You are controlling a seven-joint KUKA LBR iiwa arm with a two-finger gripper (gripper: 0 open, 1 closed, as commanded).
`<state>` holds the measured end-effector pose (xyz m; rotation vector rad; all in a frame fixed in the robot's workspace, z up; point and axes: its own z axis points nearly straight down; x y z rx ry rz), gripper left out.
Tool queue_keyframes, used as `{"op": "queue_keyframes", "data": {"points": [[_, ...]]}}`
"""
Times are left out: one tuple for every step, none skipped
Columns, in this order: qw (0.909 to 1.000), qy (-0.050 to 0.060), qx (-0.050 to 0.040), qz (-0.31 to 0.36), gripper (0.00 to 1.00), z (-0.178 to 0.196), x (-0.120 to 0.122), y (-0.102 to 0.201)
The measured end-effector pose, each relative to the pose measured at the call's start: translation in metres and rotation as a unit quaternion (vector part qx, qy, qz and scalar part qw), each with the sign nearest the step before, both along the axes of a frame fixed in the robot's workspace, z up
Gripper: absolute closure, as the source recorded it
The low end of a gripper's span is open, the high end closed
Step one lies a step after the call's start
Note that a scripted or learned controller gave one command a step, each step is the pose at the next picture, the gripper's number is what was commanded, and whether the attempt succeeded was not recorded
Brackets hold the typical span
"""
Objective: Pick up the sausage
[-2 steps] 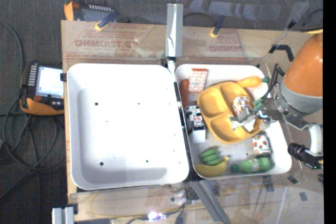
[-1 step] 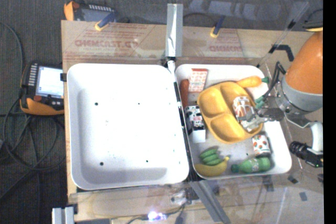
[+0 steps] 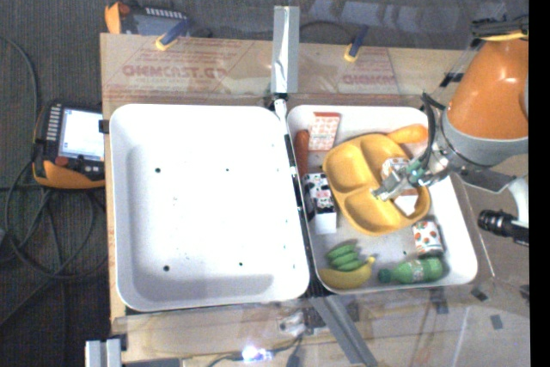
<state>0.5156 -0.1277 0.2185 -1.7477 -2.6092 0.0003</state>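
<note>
The arm point(image 3: 490, 99) is reaching in from the right, and its gripper point(image 3: 397, 182) is hanging over a yellow divided tray point(image 3: 361, 163) in the right bin point(image 3: 468, 266). Whether it is open or closed cannot be told from this angle, and nothing is showing between its tips.

The sausage point(image 3: 302, 150), a thin reddish-brown stick, is lying along the right bin's left wall near the far corner, just left of the tray and well apart from the gripper. A red-and-white card point(image 3: 324, 131) is sitting just beside it; its print is too small to read. Below the sausage a black-and-white carton point(image 3: 320, 193) is standing with a white cup point(image 3: 325, 222) against it, lettering illegible. Near the front are lying a green bunch point(image 3: 345, 255), a banana point(image 3: 348, 275), a green bottle point(image 3: 412, 272) and a white box with red spots point(image 3: 427, 235).

The left bin point(image 3: 206, 202) is lying next to it. Behind the bins, faint red mirrored lettering on the board point(image 3: 198, 69) is showing but staying unreadable.
</note>
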Motion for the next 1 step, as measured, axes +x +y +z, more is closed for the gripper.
{"op": "queue_keyframes", "data": {"points": [[0.983,-0.001,-0.0002,0.184,1.0,0.0543,0.0458,0.0387]]}}
